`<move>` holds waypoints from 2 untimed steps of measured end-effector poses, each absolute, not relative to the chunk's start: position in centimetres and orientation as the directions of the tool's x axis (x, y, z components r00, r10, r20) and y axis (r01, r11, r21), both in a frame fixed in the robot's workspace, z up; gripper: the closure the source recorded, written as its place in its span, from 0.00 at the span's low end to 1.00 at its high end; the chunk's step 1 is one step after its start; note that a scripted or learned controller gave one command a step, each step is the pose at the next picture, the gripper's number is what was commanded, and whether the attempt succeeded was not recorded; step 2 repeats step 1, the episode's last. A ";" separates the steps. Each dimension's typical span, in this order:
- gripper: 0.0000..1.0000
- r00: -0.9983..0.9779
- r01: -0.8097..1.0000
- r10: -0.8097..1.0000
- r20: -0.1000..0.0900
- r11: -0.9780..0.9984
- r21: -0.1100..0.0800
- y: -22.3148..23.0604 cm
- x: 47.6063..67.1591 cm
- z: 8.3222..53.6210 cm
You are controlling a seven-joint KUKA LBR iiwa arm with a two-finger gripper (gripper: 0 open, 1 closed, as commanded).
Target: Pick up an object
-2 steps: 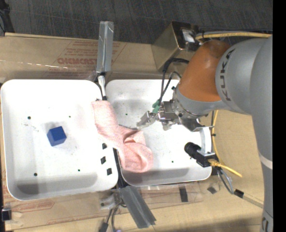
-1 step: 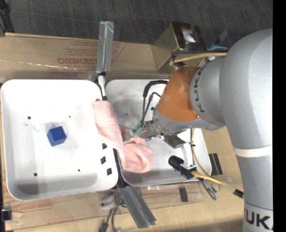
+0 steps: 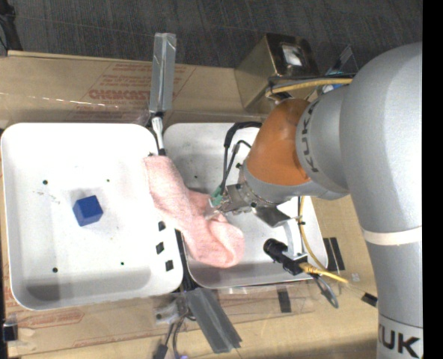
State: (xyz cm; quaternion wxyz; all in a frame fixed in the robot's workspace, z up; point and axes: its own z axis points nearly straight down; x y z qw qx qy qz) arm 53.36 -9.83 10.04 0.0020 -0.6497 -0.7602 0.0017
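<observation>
A pink cloth (image 3: pixel 191 215) lies draped over the divider between the two bins, most of it bunched in the right bin (image 3: pixel 199 144). A small blue cube (image 3: pixel 87 209) sits in the left bin (image 3: pixel 27 155). My gripper (image 3: pixel 223 203) hangs low in the right bin, at the right edge of the pink cloth, below the orange wrist band (image 3: pixel 277 152). A small green bit shows at the gripper's tip, touching the cloth. The arm's bulk hides the right side of the right bin.
A cardboard sheet (image 3: pixel 79 88) lies behind the bins, and a brown box (image 3: pixel 270 69) stands at the back. A grey metal bar (image 3: pixel 162 69) rises behind the divider. Black cables and a black fitting (image 3: pixel 281 253) hang beside the wrist.
</observation>
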 end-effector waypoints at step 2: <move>1.00 -0.267 0.964 0.964 -0.001 0.267 0.000 -8.4 54.7 25.7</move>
